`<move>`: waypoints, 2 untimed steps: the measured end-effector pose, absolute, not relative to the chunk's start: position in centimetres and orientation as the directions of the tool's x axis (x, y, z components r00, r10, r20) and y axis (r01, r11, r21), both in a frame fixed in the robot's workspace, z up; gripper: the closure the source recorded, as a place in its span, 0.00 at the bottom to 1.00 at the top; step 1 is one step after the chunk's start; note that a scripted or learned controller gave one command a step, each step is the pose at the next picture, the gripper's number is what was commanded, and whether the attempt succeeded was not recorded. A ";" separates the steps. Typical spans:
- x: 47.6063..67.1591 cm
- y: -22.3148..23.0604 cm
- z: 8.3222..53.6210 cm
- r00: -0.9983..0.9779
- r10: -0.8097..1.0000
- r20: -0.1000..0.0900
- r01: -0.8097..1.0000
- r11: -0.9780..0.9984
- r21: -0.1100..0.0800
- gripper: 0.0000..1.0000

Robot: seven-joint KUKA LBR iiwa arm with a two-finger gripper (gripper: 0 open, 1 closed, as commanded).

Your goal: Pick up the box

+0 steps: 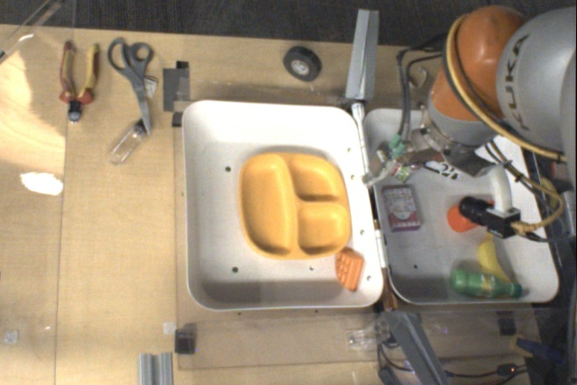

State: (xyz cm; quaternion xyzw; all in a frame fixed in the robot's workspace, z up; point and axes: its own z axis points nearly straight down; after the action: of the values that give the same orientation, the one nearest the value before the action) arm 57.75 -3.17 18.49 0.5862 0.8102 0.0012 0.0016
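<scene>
The small flat purplish box lies in the glossy white right-hand bin, lower right of frame, just below the gripper, whose finger spread cannot be told. The left-hand bin holds a smooth yellow compartmented tray.

The arm hides much of the right bin.

The pale wooden table looks smooth, with a soft sheen where light falls at its left. Both shallow white plastic bins have a matt, moulded finish. The yellow compartment tray looks like smooth, slightly glossy plastic. The arm's grey shell shines like polished metal, its orange band glossy. The grey-handled scissors show bare metal blades.
</scene>
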 end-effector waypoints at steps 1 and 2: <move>55.8 -7.6 18.5 -0.249 0.969 -0.002 0.969 0.249 0.005 0.00; 58.3 -9.0 9.1 -0.125 0.992 -0.001 0.992 0.125 0.005 0.00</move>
State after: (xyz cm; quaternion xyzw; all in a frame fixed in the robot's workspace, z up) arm 58.30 -9.04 9.14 0.6614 0.7501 0.0015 0.0022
